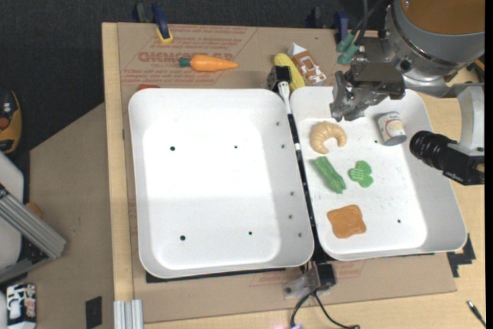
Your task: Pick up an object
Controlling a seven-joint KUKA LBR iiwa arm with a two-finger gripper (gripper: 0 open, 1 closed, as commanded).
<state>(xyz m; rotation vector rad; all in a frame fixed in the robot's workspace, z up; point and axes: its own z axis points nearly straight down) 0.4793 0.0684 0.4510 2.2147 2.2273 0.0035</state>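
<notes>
The claw [348, 109] hangs over the far part of the right bin [439, 236], just above and slightly behind the croissant [328, 135]. Its dark fingers point down toward the bin floor, and nothing shows between them; whether they are spread or closed cannot be told from this angle. Behind it rises the grey arm [431, 35] with its orange band.

The right bin holds five things. The tan croissant lies nearest the claw, close to the bin's left wall. Just beside the claw, toward the right, a small white can [390, 127] with a printed label lies tipped on its side; the label's words are too small to read. Nearer the camera lie a green pea pod [330, 174] set at a slant and, just beside it, a small green leafy piece [360, 175]. Nearest the front edge sits an orange-brown flat piece [347, 221].

The left bin [146, 166] is beside the right one, their walls touching along the middle.

Both bins rest on a counter [123, 73] covered by a brown cardboard sheet with red printing, partly readable as "CHEM". On that sheet behind the bins lie a toy carrot [208, 64], a yellow corn cob [287, 67] and a brown packet [308, 67] with a white label, unreadable.
</notes>
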